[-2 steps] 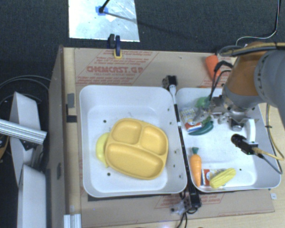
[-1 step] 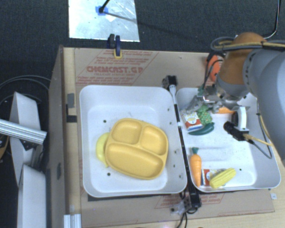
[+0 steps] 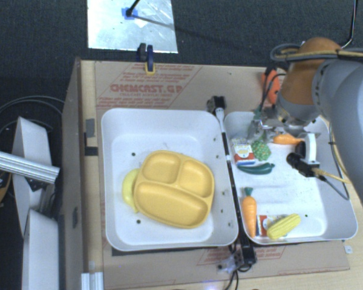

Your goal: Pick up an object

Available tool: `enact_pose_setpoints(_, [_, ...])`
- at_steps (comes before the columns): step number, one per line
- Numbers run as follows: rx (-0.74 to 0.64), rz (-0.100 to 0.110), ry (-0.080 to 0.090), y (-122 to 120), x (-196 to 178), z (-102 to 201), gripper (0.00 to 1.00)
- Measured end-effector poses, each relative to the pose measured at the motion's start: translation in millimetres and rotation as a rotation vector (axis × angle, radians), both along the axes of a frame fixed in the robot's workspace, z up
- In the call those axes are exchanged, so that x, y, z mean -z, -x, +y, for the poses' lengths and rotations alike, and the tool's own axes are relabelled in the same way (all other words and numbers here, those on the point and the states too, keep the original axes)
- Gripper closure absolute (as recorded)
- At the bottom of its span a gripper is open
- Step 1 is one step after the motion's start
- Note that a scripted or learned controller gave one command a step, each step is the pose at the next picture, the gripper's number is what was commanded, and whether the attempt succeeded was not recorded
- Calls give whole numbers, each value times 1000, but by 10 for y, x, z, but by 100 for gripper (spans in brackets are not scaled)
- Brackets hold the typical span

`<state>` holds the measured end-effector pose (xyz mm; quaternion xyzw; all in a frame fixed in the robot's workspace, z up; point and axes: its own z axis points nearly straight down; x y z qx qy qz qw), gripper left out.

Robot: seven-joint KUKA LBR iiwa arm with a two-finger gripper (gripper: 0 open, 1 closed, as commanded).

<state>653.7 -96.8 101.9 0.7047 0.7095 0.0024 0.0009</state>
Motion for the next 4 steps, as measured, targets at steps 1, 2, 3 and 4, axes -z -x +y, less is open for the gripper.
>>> enact_pose_setpoints(1, [1, 0, 2, 461, -837, 347, 100])
enact_pose_setpoints(2, [2, 2, 2, 466, -829, 345, 0])
enact_pose_setpoints(3, [6, -4, 4, 156, 62, 32, 0])
enact_pose_setpoints(4, [6, 25, -10, -139, 124, -100, 0])
